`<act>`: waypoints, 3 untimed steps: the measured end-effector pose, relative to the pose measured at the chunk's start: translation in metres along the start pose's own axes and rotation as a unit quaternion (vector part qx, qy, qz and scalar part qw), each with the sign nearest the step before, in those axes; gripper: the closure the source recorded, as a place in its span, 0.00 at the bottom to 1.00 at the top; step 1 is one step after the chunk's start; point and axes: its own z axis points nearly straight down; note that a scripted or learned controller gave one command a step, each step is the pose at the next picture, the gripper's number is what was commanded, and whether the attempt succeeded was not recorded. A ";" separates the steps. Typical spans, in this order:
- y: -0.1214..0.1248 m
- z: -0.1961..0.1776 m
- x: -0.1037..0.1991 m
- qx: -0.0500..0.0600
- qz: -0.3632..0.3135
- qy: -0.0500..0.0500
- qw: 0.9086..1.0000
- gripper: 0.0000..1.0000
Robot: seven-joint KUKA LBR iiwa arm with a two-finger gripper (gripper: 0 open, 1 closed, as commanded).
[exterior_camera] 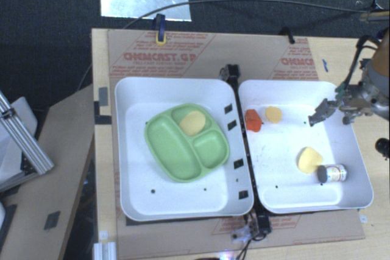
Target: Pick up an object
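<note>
- Candidates for my pick all lie in the right bin (350, 149): a red piece (253, 120) and a small yellow round (273, 114) at its far left, close together, and a larger yellow wedge (309, 159) with a small jar (332, 174) toward the near right, the jar lying on its side just beside the wedge.
- My gripper (320, 112) hangs over the far right part of that bin, apart from all four things; whether my claw is spread or pressed together I cannot tell from this angle, and nothing shows between its tips.
- I judge the yellow wedge the best target: it looks like light toy food, probably smooth plastic or foam, so little weight but some risk of slipping. I would straddle its narrower width and close gently.
- The jar looks hard and round; on its side it may roll away from a pinch, and it crowds the wedge's near-right flank, so I should come in from the far-left side.
- In the left bin (131, 131) a green divided plate (177, 155) carries another yellow piece (193, 123), well apart from me.
</note>
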 end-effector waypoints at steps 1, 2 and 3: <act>0.002 -0.006 0.000 -0.005 -0.001 -0.001 1.000 0.00; -0.003 0.052 0.007 -0.003 -0.001 0.000 1.000 0.00; -0.003 0.114 0.013 -0.003 0.000 0.000 1.000 0.00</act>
